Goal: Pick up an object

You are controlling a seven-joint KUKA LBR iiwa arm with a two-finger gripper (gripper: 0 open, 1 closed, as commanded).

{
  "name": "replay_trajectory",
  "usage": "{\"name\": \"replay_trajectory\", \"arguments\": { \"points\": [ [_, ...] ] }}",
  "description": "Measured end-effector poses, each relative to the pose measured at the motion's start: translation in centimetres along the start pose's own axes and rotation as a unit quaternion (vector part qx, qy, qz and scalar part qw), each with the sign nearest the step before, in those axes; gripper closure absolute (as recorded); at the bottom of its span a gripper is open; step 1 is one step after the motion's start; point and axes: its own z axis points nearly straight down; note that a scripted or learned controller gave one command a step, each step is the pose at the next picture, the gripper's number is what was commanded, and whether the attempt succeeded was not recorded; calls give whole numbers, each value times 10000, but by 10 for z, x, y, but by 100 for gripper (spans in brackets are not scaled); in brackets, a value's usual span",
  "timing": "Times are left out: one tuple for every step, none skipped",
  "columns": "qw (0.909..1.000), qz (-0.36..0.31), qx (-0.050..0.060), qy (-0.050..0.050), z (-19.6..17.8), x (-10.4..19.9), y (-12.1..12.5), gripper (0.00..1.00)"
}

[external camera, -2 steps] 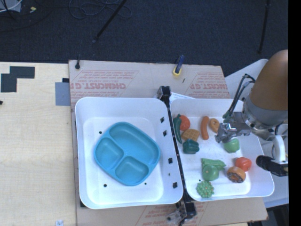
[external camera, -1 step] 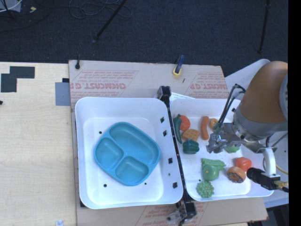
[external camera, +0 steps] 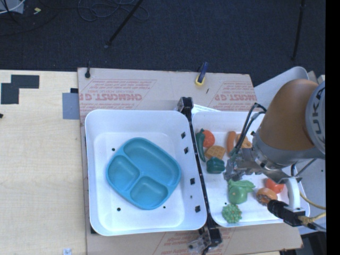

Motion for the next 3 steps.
{"name": "replay_trajectory", "arguments": {
  "points": [
    [10000, 7, -21, -7, -16, 0, -8, 100],
    [10000, 2, -16, -6, -20, 2, 1, 100],
    [10000, 12, -8, -7, -19, -4, -4, 100]
  ]
}}
